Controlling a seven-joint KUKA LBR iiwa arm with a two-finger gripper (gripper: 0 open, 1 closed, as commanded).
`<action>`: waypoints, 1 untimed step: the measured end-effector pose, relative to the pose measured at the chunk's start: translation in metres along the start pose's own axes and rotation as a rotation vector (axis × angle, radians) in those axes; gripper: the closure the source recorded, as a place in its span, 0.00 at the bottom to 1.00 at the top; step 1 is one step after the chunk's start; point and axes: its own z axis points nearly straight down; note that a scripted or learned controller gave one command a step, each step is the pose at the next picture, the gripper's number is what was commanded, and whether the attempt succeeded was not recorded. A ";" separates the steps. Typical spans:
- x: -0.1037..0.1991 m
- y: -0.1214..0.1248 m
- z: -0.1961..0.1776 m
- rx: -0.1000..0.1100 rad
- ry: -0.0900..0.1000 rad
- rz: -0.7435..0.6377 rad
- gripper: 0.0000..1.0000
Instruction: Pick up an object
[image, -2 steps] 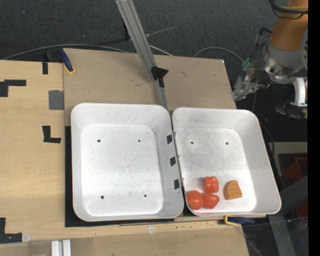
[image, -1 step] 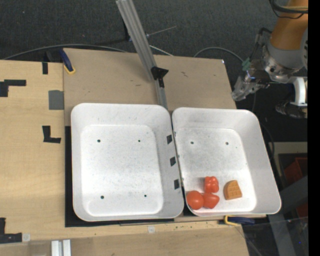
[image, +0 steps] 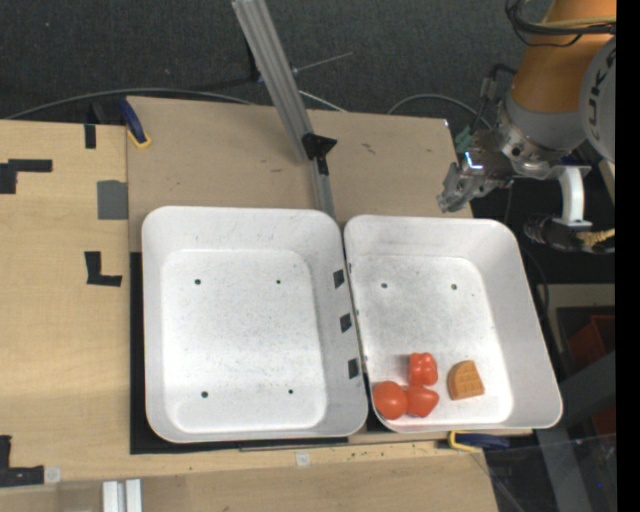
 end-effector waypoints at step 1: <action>0.047 -0.023 -0.001 0.001 0.001 -0.001 1.00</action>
